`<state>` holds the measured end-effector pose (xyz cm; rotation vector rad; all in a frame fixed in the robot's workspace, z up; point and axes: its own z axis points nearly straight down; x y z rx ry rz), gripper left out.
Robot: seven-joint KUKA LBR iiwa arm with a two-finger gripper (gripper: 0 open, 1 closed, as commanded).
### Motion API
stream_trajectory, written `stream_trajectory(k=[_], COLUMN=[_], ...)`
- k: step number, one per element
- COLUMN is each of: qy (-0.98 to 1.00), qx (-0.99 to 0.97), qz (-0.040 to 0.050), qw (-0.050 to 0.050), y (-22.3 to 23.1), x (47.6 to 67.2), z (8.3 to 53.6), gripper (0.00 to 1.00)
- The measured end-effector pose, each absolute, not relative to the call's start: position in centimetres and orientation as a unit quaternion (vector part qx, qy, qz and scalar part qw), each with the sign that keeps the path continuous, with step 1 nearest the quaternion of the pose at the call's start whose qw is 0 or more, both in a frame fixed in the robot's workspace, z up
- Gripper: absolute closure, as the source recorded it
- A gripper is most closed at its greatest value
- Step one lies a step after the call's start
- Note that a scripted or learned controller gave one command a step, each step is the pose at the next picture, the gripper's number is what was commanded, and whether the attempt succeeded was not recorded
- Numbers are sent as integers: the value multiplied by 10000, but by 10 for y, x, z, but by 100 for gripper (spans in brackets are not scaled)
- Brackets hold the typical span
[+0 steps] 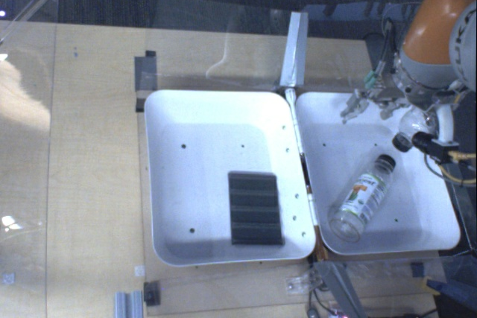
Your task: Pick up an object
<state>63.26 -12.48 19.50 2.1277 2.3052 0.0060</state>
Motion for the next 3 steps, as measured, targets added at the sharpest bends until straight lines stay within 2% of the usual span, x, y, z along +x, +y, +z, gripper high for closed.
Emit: stream_trajectory(k=[1, 2, 3], qy=[7360, 7391, 7709], qx=[6770, 6735, 6369], qz=[11, 54, 31], qw=[13, -31, 59], y=[-154, -174, -150], x=[579, 560, 553], z=[125, 100, 89], gripper=[0, 0, 0])
